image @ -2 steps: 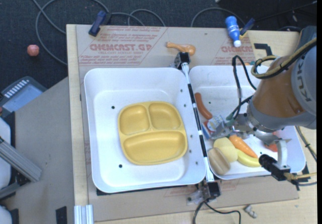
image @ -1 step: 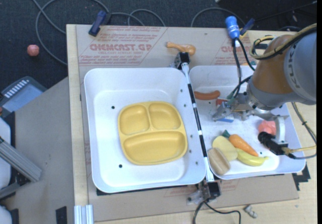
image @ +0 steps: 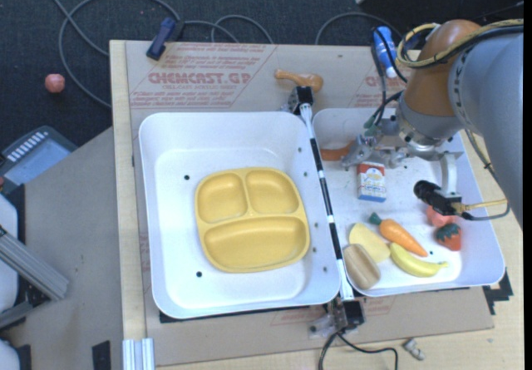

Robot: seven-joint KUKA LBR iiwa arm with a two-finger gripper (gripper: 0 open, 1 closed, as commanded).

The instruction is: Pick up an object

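- Closest to the lens, a tan bread roll (image: 361,265) lies at the near rim of the right bin (image: 490,264), touching a pale yellow wedge (image: 364,239) just behind it.
- Over the far half of that bin hangs the gripper (image: 381,159), under the orange band (image: 432,86) of the grey arm (image: 499,102). From this slant I cannot tell whether it is open or closed.
- A small carton (image: 373,183), white with blue and red print, stands upright on the bin floor directly on the near side of the gripper. Whether the gripper touches it cannot be told.
- To the left of the gripper, an orange piece (image: 332,154) lies by the bin's left wall.
- Nearer the camera than the carton, a carrot (image: 401,235) lies at a slant, its green end beside the wedge.
- A banana (image: 414,262) lies just in front of the carrot, near the bin's front rim.
- Two red items sit toward the bin's right side: a pinkish one (image: 438,214) and a strawberry-like one (image: 450,236) with a green top, close together.
- Across the divider, the left bin (image: 166,194) holds a yellow divided plate (image: 251,219) with three compartments, lying flat near its middle.
- Beyond the bins, a blue clamp (image: 164,37) grips the far left corner of the board, and a tan handle (image: 299,77) lies near the far end of the divider.
- On the dark floor at far left rests a small pink ball (image: 55,82).
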